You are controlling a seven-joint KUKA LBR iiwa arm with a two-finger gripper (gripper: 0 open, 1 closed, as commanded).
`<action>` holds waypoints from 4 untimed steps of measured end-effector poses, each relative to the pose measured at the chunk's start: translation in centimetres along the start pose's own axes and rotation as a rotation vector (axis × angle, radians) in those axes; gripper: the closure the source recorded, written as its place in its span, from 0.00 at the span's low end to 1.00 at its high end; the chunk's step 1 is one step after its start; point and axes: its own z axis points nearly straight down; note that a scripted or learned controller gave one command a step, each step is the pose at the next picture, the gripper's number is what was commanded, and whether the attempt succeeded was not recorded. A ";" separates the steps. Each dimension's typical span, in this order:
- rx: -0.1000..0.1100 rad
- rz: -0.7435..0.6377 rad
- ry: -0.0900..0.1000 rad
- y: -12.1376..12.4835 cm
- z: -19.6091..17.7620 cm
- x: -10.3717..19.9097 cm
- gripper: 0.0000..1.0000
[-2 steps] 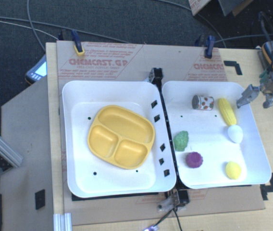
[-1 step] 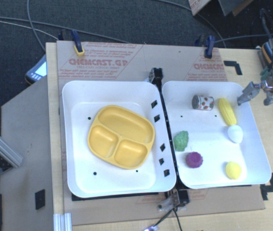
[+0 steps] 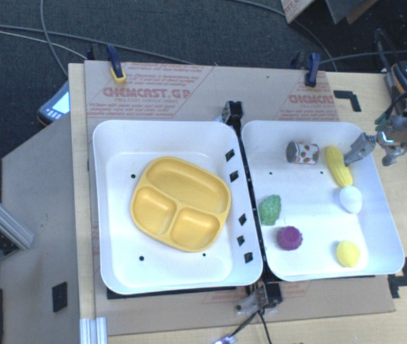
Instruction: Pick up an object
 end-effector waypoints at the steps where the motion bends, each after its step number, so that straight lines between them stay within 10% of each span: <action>1: 0.002 -0.001 0.001 0.0 6.3 0.5 0.00; 2: 0.001 -0.001 0.001 0.9 11.4 0.9 0.00; 3: -0.006 -0.002 -0.001 1.1 9.9 0.8 1.00; 4: -0.010 0.001 -0.004 0.4 5.1 0.5 1.00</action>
